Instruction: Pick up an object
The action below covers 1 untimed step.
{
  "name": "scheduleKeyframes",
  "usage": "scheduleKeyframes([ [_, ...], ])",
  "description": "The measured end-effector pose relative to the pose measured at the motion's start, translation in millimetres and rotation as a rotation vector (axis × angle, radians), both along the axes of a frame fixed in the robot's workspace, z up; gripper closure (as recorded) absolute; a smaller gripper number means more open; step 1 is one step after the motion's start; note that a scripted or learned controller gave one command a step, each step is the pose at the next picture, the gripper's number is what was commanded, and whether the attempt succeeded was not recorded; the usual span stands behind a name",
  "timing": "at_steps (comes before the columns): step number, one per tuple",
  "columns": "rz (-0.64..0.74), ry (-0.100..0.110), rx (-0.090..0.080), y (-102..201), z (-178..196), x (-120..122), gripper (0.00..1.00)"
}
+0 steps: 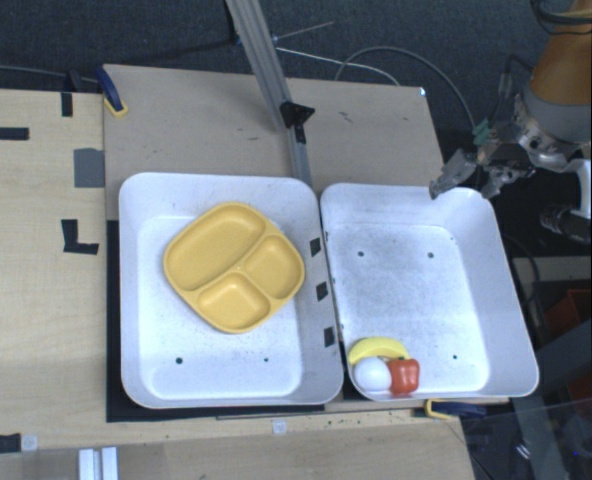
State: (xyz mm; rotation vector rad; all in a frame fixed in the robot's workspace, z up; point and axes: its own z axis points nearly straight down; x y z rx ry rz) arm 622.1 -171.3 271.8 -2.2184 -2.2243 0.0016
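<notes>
A yellow 3-compartment plate [234,266] lies in the left bin [136,298]. The claw [473,176] hovers over the right bin's [496,298] far corner; its grip state is unclear.

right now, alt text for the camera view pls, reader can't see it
A grey robot arm's gripper hangs over the top right corner of the right white bin, holding nothing visible. A yellow piece, a white ball and a red piece cluster at its near left corner; the left bin holds a yellow divided plate.

Tan wood bench [226,118] w/ black tape marks, dark carpet floor [96,13]
</notes>
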Motion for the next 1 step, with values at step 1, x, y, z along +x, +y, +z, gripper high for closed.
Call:
scheduleKeyframes([
  [1,0.0,0.0,0.0,0.0,0.0,0.0,0.0],
])
